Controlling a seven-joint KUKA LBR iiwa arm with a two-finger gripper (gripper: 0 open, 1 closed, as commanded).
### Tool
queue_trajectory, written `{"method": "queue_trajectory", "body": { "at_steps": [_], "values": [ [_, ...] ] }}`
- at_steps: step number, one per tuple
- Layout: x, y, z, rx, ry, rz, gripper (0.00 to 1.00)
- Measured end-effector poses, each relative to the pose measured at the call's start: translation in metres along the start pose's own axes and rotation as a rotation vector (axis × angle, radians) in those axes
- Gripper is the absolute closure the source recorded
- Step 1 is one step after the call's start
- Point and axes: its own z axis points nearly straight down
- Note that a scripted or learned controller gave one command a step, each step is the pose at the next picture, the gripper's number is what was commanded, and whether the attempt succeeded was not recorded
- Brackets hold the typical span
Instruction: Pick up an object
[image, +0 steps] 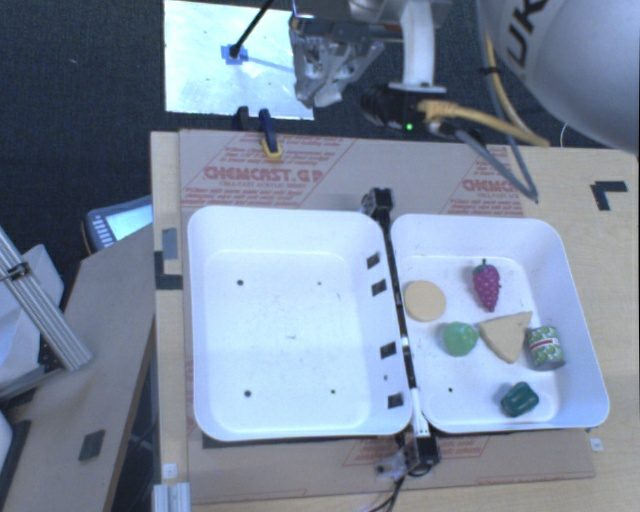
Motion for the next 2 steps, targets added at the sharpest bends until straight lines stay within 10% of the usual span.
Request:
{"method": "queue_trajectory", "body": {
  "at_steps": [1,2],
  "values": [
    [-0.006,0.03,0.045,0.009,-0.005,0.006,1.0],
    [0.001,-0.017,0.012,0.004,0.0,-0.001,1.0]
  ]
}}
